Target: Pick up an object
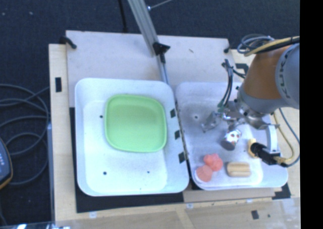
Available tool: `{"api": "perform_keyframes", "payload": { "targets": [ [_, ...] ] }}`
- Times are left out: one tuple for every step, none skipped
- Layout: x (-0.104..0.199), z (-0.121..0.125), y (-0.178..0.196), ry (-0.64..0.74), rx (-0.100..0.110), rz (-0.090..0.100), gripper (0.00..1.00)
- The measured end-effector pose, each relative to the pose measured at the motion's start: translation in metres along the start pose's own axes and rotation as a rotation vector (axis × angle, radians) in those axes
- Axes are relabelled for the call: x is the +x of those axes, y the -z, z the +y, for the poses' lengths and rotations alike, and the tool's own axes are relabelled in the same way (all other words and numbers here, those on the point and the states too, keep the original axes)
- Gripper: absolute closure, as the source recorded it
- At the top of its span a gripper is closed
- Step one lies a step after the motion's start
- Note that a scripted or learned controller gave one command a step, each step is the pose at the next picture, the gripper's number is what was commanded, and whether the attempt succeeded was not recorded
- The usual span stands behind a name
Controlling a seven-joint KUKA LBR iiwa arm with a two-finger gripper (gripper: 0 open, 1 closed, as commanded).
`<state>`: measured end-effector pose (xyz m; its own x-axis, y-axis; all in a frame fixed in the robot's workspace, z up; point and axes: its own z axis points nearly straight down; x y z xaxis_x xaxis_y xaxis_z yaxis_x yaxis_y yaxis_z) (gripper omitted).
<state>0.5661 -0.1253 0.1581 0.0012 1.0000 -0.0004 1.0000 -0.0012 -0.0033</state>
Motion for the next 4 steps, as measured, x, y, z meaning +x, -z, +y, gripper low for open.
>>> {"api": "perform_keyframes", "payload": {
  "targets": [
    [-0.001, -0.001, -0.052, 0.0, 0.001, 0.0, 0.0],
    [0.0, 0.001, -0.039, 0.0, -0.005, 0.002, 1.0],
    [-0.005, 0.01, 0.018, 0.001, -0.009, 0.0, 1.0],
    [-0.005, 0.01, 0.044, 0.001, -0.005, 0.001, 1.0]
  ]
}}
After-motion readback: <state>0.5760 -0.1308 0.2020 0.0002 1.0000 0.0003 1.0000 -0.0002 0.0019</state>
